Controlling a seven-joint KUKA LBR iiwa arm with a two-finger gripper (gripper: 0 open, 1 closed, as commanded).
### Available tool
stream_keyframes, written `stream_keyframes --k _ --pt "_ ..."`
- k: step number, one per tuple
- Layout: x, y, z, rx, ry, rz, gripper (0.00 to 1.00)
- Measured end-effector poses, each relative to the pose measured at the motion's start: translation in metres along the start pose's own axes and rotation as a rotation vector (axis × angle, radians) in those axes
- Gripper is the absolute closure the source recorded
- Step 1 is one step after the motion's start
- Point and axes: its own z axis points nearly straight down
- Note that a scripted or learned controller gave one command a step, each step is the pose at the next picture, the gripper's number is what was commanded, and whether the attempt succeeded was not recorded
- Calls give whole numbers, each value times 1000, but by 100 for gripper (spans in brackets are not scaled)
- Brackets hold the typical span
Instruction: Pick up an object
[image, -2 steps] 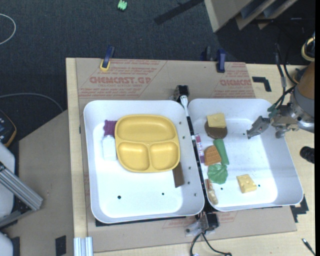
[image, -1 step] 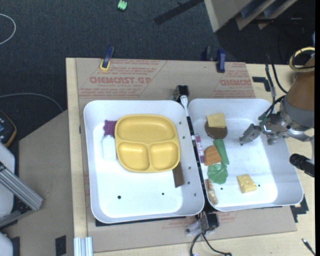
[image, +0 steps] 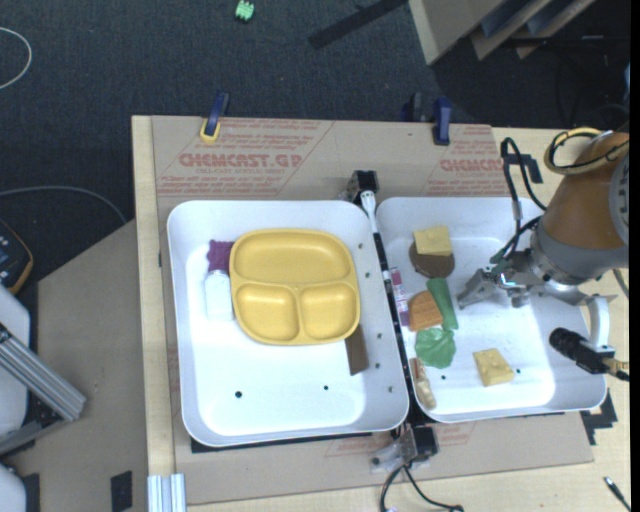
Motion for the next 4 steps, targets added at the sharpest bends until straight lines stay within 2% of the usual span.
stream_keyframes --k 1,2,4 --pt "1 0 16 -3 -1 0 0" --pt "0 0 4 -7 -3 1 100" --pt "-2 -8 -88 -15 -6 -1 100"
